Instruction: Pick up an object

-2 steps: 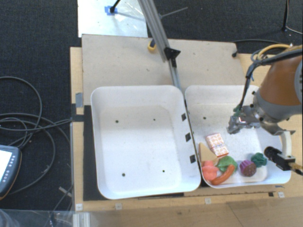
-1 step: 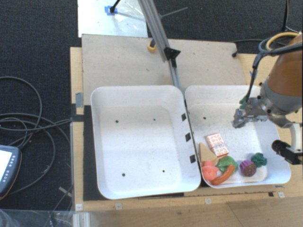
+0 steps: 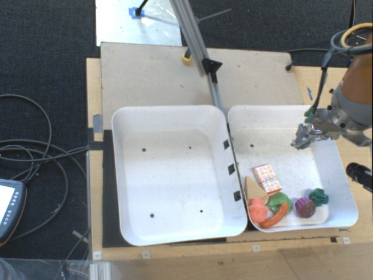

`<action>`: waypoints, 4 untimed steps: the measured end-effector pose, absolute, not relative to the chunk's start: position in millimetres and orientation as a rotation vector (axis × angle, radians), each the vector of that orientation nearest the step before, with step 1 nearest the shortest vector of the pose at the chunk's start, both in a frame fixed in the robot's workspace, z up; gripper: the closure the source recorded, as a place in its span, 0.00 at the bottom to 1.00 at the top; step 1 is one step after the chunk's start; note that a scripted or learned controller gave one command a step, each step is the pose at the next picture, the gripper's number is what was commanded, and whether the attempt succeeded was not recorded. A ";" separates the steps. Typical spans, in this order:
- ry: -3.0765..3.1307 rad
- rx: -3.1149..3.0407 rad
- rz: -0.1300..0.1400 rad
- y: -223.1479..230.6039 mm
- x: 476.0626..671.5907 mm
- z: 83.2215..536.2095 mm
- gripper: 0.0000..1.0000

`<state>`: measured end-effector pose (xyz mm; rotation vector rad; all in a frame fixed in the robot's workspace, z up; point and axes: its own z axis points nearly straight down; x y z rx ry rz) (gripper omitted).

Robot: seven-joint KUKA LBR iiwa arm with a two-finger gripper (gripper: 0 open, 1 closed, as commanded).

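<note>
My gripper (image 3: 303, 137) hangs over the upper right part of the right bin (image 3: 274, 127), above bare bin floor. Several small objects lie along that bin's near edge. A pink and white box (image 3: 266, 177) lies closest to the gripper, below and left of it. Further down sit a tan wedge (image 3: 252, 188), a red-orange piece (image 3: 257, 209), an orange carrot-like stick (image 3: 276, 215), a green leafy piece (image 3: 279, 200), a dark purple ball (image 3: 305, 207) and a dark green cluster (image 3: 319, 196). Nothing shows between the fingers.
The left bin (image 3: 169, 174) sits beside the right one, sharing a raised middle wall (image 3: 230, 162). A grey slanted pole (image 3: 195, 37) crosses the back of the bench. Cables and a tablet (image 3: 9, 206) lie on the floor at the left.
</note>
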<state>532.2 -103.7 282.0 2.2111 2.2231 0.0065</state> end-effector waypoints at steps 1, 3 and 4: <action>2.230 2.209 0.005 -61.1 554.6 279.7 1.00; 2.230 2.210 0.006 25.7 617.4 265.1 1.00; 2.229 2.211 0.005 57.3 653.8 250.4 1.00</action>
